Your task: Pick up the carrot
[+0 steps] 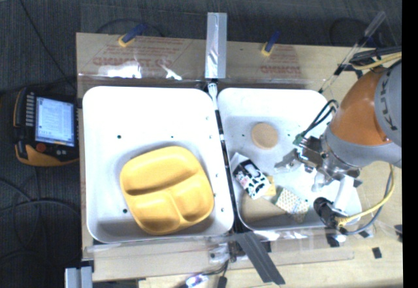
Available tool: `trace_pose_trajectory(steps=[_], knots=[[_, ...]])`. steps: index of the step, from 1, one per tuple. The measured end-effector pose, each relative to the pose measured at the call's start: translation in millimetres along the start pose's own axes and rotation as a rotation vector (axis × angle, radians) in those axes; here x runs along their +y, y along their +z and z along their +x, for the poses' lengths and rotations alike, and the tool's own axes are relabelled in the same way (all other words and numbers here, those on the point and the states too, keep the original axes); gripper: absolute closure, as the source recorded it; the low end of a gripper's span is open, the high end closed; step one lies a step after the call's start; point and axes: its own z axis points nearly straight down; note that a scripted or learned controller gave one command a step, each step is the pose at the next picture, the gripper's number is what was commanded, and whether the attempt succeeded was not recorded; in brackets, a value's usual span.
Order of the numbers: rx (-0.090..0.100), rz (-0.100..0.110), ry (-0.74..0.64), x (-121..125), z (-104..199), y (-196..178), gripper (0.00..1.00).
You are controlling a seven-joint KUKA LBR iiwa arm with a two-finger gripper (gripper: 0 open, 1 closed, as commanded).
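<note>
My gripper hangs low over the right part of the right bin, below the arm's orange band. It is to the right of a black-and-white patterned object and just above a pale dotted item. A round tan disc lies on the bin floor to the gripper's upper left. The arm hides the bin floor directly under the wrist. I cannot make out an orange carrot shape among the visible items.
The left bin holds a yellow divided tray. A handheld screen unit sits on the floor to the left of the bench. Cables loop near the right bin's lower right corner.
</note>
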Motion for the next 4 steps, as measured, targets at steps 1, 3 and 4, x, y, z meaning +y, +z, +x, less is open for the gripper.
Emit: trace_pose_trajectory(steps=[1,3,4], knots=[[0.0,-0.001,0.035,-17,37,-22,0.0],[-0.002,-0.003,0.042,-5,58,-60,0.0],[-0.002,-0.001,-0.005,8,-17,-9,0.0]])
